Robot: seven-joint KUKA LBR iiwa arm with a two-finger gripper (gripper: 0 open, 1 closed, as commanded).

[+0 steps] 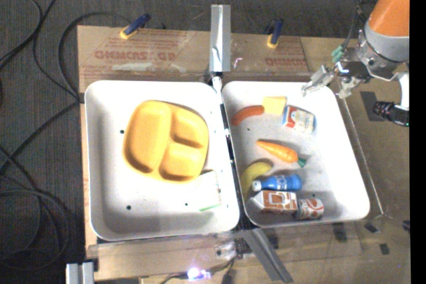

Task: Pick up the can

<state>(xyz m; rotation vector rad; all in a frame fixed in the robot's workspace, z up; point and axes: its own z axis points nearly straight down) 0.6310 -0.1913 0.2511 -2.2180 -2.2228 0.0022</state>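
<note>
The robot's two-finger gripper (326, 82) hangs spread open over the top right corner of the right bin, holding nothing.

The big yellow plastic tray with three sections (168, 141) fills the left white bin (106, 209). The right white bin (353, 176) holds the toy food, packed close. The small red and white can (310, 209) lies on its side in the bottom corner, touching a brown carton (278, 201), far from the gripper.

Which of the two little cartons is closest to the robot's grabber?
The white milk carton near the right bin's far edge, close below the tool. The brown carton lies along the near edge, beside the can.
</note>
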